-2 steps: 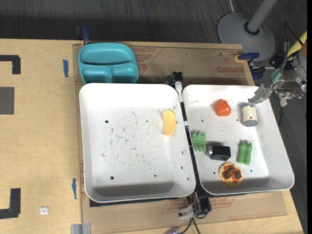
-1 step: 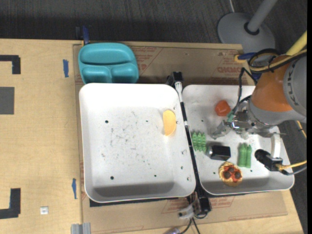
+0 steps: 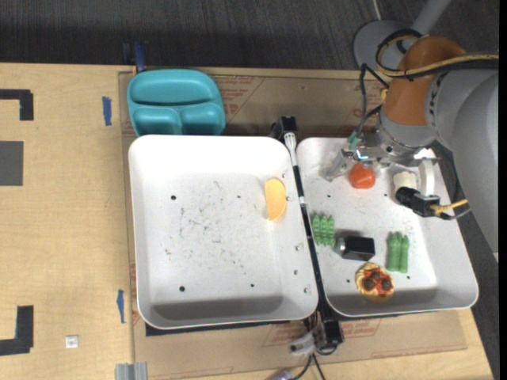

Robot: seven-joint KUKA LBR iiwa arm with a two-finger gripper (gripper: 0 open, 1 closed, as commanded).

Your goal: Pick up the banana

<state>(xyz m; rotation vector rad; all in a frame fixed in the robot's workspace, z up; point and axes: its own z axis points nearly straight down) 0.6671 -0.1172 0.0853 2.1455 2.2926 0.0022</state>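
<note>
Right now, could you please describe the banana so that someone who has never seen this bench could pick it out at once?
Look at the two white bins side by side and take the left bin, the larger-looking one. Near its right wall, about halfway up, lies the banana, a small yellow-orange curved piece. It is the sole item in that bin, whereas the green, red and black items all sit in the right bin.

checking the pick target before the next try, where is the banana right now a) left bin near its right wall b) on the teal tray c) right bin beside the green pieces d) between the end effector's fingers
a: the banana lies on the floor of the left bin, close to its right wall, apart from the end effector over the right bin.
</note>
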